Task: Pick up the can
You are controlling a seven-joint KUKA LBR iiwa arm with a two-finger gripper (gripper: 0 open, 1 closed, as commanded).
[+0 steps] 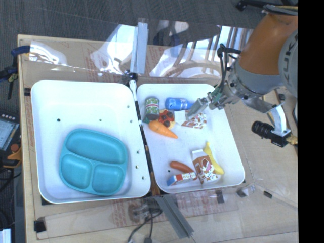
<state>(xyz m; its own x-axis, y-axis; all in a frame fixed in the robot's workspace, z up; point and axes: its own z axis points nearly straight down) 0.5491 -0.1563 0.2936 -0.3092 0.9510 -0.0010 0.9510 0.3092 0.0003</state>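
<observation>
The hand [194, 109] was small and partly blurred against the white plastic, so whether its fingers were apart or together could not be told; nothing showed between them. The arm [263, 54], grey with an orange band, came in from the right and slanted down over the right bin [230, 135], its tip just right of the blue bottle [176, 104]. The can [151, 107], a small green-labelled cylinder, stood at the right bin's upper left, just left of the bottle and above the orange carrot [163, 129]. A red-and-white packet [196, 120] lay just below the hand. At that bin's lower edge several small items crowded together, hard to separate. The left bin [45, 130] held a smooth teal divided tray [93, 161].
</observation>
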